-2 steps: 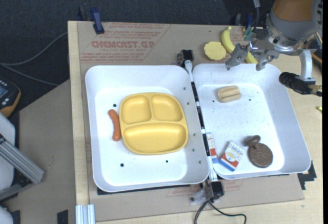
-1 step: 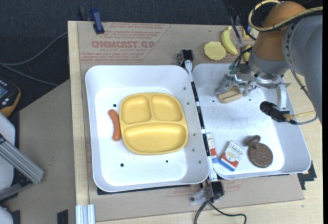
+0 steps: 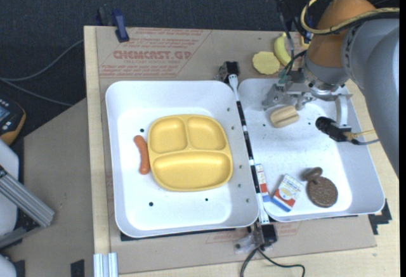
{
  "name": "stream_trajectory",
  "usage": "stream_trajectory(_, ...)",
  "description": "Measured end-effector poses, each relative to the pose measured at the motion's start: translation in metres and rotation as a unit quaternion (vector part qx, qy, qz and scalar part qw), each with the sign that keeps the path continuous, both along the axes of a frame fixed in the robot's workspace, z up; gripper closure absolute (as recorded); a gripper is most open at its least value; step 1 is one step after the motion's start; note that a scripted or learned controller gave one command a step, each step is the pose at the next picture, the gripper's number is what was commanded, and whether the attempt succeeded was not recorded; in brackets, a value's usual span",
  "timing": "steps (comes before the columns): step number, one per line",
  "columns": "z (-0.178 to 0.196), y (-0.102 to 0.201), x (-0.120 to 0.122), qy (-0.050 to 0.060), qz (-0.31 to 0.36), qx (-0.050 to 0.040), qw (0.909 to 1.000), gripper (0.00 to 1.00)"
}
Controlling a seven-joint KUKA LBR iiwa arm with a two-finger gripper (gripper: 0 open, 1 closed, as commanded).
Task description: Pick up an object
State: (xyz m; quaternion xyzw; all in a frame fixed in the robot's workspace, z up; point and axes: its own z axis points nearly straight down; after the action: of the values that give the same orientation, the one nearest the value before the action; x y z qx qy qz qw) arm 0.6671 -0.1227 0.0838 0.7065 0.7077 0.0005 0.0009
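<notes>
Bread roll [image 3: 284, 116] lies right under the tool [image 3: 287, 97]

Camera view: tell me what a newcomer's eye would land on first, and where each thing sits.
The yellow divided plate stands out in the middle of the left bin, with an orange sausage lying just off its left edge. On the right, the grey arm with its orange band reaches over the right bin, its gripper right above a tan bread roll. A brown cookie and a small carton lie near that bin's front.
</notes>
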Motion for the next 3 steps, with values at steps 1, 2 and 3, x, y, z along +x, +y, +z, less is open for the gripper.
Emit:
stream_trajectory(1, 0.001, 0.011, -0.015, 0.002, -0.001, 0.0007, 1.0000, 0.00)
stream_trajectory(2, 0.012, 0.011, -0.013, 0.000, -0.001, 0.0005, 1.0000, 1.00)
stream_trajectory(3, 0.011, 0.011, -0.014, 0.001, -0.001, 0.0004, 1.0000, 0.00)
